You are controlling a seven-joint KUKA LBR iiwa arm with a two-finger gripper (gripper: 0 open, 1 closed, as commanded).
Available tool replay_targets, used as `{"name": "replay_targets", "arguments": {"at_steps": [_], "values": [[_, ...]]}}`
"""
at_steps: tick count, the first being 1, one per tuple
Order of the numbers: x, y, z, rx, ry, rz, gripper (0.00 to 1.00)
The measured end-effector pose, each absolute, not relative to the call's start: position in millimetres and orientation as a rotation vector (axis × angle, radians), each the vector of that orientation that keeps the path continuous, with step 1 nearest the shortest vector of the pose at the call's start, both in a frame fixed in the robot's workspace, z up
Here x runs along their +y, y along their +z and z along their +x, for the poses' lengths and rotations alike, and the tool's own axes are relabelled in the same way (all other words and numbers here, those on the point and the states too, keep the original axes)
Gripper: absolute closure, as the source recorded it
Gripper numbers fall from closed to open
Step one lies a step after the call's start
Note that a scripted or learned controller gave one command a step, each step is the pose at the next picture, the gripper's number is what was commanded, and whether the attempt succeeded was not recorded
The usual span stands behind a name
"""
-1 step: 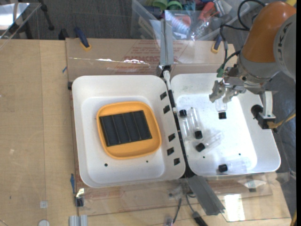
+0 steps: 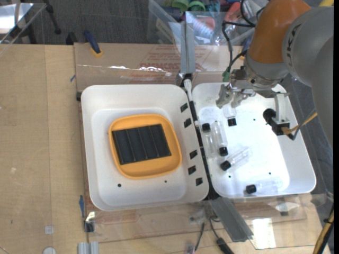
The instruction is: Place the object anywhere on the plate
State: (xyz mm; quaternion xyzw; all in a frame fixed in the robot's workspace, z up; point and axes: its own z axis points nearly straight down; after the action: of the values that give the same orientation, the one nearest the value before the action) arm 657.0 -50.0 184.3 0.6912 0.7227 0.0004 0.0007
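Camera view: we take the task's things to be the clear plastic vials with black caps (image 2: 216, 137) lying loose in the right-hand shallow white bin (image 2: 296, 165). One lies near the divider, a second (image 2: 235, 159) just below it toward the bin's middle, a third (image 2: 262, 187) near the front edge. A small black cap or cube (image 2: 231, 122) sits alone, nearer the gripper.

The plate, an orange rounded-square dish with a black ribbed insert (image 2: 145, 145), sits in the middle of the left-hand white bin (image 2: 95, 184), well apart from every vial. Nothing rests on it besides the insert.

We judge the task to be at its first step: the pick. No vial is off the bin floor. The next move calls for settling on one vial, coming down over it across its narrow width, closing, then carrying it left over the divider (image 2: 192, 136).

Arm pose: the grey arm with its orange band (image 2: 275, 30) reaches in from the right, wrist pointing down over the back of the right bin. The two-finger gripper (image 2: 231, 97) hangs above the bin's rear left part, near the lone black piece. Its metal fingers look slightly apart, and we see nothing between them.

Behind the bench stands a clear tub of coloured oddments (image 2: 212, 4).
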Motion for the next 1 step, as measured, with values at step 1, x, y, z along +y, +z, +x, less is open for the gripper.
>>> {"name": "replay_targets", "arguments": {"at_steps": [1], "values": [[-4.9, 204.0, 662.1, 2.339, 0.002, 2.094, 1.00]]}}
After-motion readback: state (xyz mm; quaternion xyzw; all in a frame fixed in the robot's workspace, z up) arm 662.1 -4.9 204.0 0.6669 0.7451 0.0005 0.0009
